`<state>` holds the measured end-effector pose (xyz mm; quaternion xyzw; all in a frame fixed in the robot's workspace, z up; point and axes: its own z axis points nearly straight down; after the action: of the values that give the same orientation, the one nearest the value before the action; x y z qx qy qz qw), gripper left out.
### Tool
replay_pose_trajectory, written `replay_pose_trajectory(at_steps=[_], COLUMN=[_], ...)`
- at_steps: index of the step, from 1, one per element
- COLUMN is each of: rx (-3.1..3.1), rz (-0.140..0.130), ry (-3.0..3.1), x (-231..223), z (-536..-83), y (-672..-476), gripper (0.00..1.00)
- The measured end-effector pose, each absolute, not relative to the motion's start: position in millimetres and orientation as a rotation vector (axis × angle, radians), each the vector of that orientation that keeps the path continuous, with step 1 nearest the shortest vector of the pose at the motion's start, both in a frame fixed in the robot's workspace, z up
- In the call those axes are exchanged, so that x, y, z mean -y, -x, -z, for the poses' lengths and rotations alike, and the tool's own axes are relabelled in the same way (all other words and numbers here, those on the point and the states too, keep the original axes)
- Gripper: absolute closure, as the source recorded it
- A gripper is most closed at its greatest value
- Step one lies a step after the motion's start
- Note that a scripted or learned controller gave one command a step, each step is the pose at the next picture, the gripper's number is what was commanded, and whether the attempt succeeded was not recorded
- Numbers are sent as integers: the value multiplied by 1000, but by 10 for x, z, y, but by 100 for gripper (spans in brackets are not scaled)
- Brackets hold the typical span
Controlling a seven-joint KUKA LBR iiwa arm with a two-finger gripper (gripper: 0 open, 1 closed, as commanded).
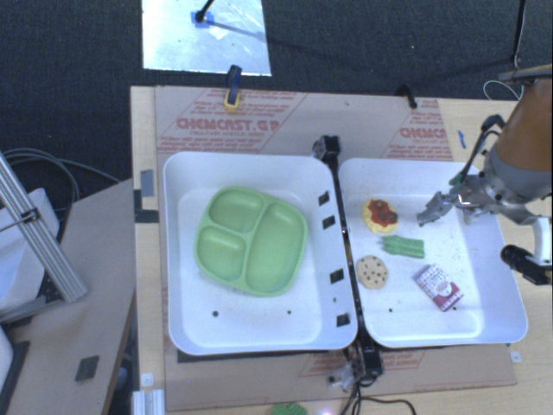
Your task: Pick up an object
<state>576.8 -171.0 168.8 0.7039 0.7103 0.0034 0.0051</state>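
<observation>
The right bin holds a small pizza-like toy with red topping, a green bean-like piece, a round chocolate-chip cookie and a red and white packet. My gripper hangs over the right bin's upper part, to the right of the pizza toy and above the green piece. I see nothing between its fingers. The arm enters from the right edge.
The left bin holds a green divided plate. Black clips run along the seam between the bins. A yellow clamp sits at the bench's far edge, and a metal sheet lies on the floor beyond.
</observation>
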Motion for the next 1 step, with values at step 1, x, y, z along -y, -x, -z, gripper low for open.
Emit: replay_pose_trajectory(at_steps=[1], rx=[-2227], rz=[-5], ry=[-2215], x=[1450], z=[-820], y=[-5856], gripper=[0])
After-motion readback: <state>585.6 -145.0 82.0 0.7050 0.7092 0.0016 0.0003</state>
